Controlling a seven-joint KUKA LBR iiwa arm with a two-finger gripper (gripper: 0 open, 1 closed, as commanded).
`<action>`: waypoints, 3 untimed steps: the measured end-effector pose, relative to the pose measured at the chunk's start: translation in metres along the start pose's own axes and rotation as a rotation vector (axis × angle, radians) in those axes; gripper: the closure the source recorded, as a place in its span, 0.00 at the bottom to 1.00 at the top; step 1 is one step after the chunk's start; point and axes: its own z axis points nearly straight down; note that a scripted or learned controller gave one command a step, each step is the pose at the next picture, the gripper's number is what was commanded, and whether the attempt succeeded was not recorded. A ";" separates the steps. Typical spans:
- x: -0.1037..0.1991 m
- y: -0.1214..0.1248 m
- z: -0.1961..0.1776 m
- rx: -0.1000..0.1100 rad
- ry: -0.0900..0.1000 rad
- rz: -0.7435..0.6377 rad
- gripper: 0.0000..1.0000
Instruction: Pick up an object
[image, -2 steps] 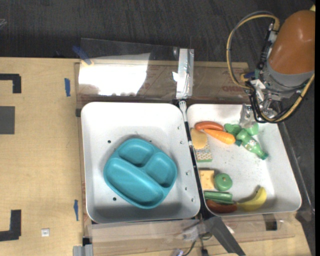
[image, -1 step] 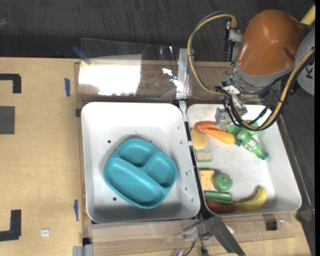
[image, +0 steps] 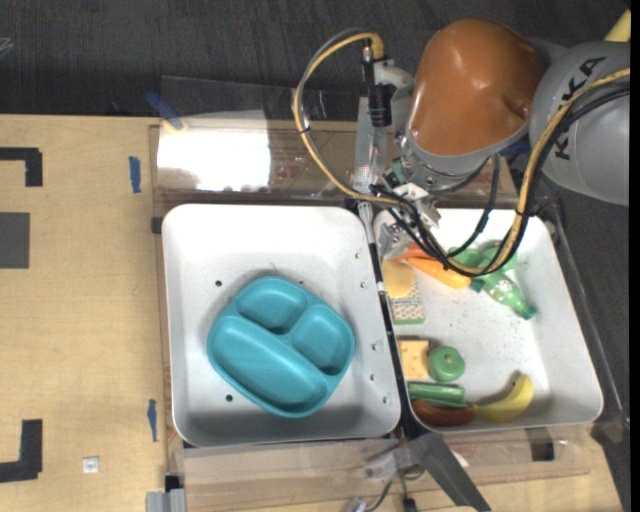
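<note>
Camera view notes, left to right. Left white bin (image: 190, 300) held teal three-compartment plastic tray (image: 281, 343), untouched. Gripper (image: 392, 232) hung low over far-left corner of right white bin (image: 570, 330), just above orange carrot-shaped toy (image: 437, 270); claw state could not be told. Green plastic bottle (image: 503, 292), yellow toy banana (image: 508, 397), green round piece (image: 444, 363) all lay on bin floor. Judgement: nothing lifted yet; grasp and lift remained.

The arm (image: 470, 90) hides the right bin's (image: 560, 300) far left corner; its grey link runs off the right edge.
</note>
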 end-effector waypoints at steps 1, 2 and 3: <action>-0.034 -0.012 0.000 0.001 0.000 -0.019 1.00; -0.017 0.003 -0.107 0.009 0.002 0.267 1.00; -0.018 0.001 -0.118 0.016 -0.002 0.270 1.00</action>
